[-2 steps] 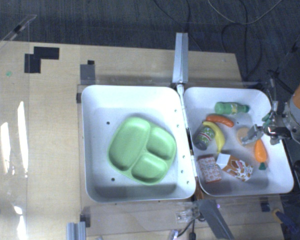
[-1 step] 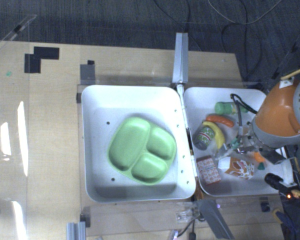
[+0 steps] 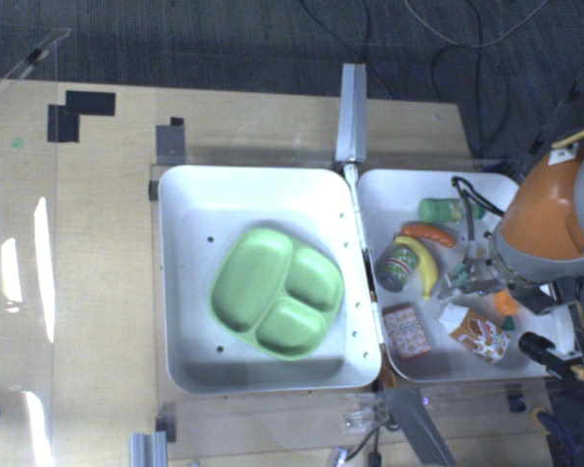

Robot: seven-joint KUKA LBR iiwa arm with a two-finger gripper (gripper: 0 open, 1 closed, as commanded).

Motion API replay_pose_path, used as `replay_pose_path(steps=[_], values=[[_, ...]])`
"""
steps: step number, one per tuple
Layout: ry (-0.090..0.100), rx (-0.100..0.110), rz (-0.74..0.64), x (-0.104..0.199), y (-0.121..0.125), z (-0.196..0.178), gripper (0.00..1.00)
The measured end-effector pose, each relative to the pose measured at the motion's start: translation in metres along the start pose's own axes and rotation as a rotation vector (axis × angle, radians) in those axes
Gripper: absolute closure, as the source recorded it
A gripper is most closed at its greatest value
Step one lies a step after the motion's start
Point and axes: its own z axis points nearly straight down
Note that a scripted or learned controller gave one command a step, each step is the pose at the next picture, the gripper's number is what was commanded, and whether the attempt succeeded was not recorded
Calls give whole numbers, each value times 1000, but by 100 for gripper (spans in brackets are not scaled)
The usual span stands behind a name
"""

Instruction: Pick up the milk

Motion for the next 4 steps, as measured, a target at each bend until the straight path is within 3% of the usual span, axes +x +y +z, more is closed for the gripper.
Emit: replay_pose_path(steps=[1, 2, 3, 4], values=[[0, 0, 0, 0, 0, 0, 0], [1, 5, 5, 32, -5, -55, 0], [-1, 0, -54, -22, -28, 20, 0], [-4, -7, -56, -22, -25, 9, 100]])
